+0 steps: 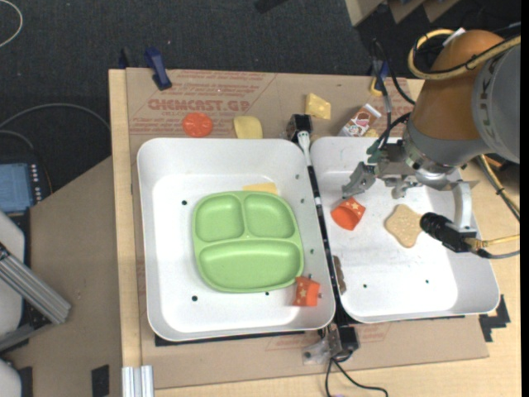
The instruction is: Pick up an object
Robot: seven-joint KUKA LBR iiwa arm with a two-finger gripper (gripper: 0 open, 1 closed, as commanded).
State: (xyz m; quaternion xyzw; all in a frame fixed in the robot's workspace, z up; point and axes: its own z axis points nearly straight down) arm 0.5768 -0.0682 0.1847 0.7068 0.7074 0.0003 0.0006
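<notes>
In the right bin [413, 296] lie an orange-red cup [348, 213] near its left wall and a tan slice of toast [403, 225] at the middle. My gripper [379, 185] hangs over the bin's upper part, just above and between these two. Its fingers are spread open; the left finger [358, 181] points down toward the cup and nothing is between them. The left bin [161, 222] holds a green divided plate [246, 241], a small orange block [307, 291] at the plate's lower right, and a pale yellow piece [261, 188] at its top edge.
Behind the bins on the cardboard lie an orange disc [197, 124], a yellow lump [247, 127], a yellow wedge [317, 106], a red-and-white packet [358, 122] and a blue clip [157, 69]. The lower half of the right bin is bare white.
</notes>
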